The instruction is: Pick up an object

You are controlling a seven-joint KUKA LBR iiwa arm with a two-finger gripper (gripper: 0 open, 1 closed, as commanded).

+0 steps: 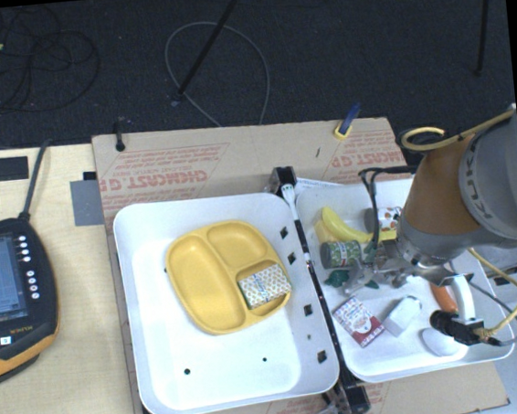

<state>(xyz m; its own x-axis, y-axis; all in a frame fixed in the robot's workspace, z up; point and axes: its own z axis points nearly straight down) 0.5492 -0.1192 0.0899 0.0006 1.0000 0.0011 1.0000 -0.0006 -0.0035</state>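
Observation:
My gripper (375, 270) reaches down into the right bin (413, 367) from the right, low over its middle. It hovers right beside a small green-labelled can (341, 253) and a dark green object (338, 278) to its left. A yellow banana (337, 225) lies just behind the can. In front of the gripper lie a red and white packet (359, 319) and a small white block (401, 314). An orange object (444, 297) and a white rounded object (438, 344) sit at the bin's right front. Nothing is visibly held.
The left bin (165, 367) holds a yellow divided plate (206, 276) with a patterned block (265, 285) in its right compartment. A black divider (307, 279) separates the bins. A handheld control pendant (5, 288) rests at the far left of the bench.

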